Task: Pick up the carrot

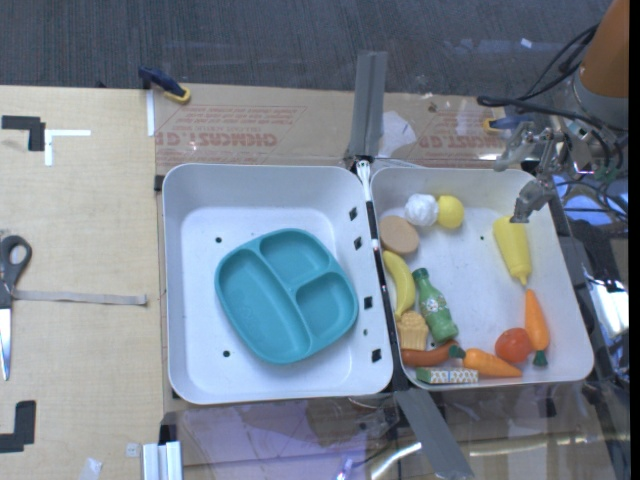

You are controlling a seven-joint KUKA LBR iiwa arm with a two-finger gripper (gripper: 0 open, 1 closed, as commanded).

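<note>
Two orange carrots lie in the right bin point(570, 268). One carrot point(537, 320) stands lengthwise along the right wall, its green end toward the front. The other carrot point(490, 364) lies across the front wall beside a red tomato point(513, 344). My gripper point(532, 193) hangs over the bin's back right corner, just above a yellow corn cob point(515, 250) and well behind both carrots. Nothing shows in its grasp.
The right bin also holds a banana point(400, 280), a green bottle point(433, 306), a lemon point(450, 211), a white garlic bulb point(421, 209), a tan round piece point(399, 235) and a red chili point(430, 353). A teal divided plate point(287, 294) lies in the left bin point(180, 298). Scissors point(10, 268) lie far left.
</note>
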